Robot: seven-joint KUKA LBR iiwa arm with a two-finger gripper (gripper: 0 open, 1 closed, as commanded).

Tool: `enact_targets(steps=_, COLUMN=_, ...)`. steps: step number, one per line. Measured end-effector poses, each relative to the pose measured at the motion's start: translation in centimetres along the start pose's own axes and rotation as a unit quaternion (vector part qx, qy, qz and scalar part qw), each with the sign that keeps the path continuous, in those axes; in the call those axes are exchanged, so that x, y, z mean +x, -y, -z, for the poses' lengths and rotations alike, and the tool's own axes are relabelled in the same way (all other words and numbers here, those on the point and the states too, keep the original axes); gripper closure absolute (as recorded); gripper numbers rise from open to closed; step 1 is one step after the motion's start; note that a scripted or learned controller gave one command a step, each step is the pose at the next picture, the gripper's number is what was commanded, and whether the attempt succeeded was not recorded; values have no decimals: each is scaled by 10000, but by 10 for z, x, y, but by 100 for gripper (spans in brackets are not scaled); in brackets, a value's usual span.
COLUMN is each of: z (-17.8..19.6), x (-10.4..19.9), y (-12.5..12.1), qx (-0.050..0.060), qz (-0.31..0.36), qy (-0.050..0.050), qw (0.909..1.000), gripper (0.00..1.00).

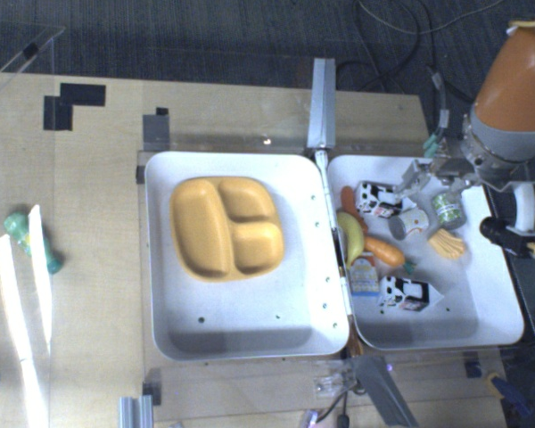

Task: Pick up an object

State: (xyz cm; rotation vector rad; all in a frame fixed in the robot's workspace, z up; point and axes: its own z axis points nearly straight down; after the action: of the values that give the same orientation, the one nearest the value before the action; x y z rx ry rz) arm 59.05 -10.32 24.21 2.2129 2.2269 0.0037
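Two fingers of my gripper (425, 178) stand spread apart over the right bin (495, 324), holding nothing. Just below them I see a small green-labelled jar (446, 209), a grey cup (407, 225) and a yellow piece (447, 243). A yellow divided tray (226, 226) fills the left bin (241, 324).

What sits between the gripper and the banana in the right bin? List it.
The gripper hangs over the right bin's upper part. On the line toward the banana lie a black-and-white cow-patterned toy and a small grey cup. An orange carrot-like piece touches the banana's lower side.
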Motion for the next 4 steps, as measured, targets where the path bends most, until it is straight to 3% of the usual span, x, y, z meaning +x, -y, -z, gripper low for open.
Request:
enact_targets(steps=1, z=-81, x=-100, y=20, qx=-1, qz=355, qy=8, qw=9994, gripper=0)
enact_targets(steps=2, z=-152, x=-97, y=29, qx=4, qz=-1052, qy=-30, qw=9944, gripper=0)
enact_targets(steps=3, z=-140, x=-97, y=27, qx=-25, qz=-1046, qy=-24, qw=9945, gripper=100)
enact_targets(steps=4, z=7, x=-75, y=-25, qx=-16, qz=-1306, qy=10, qw=9914, gripper=100)
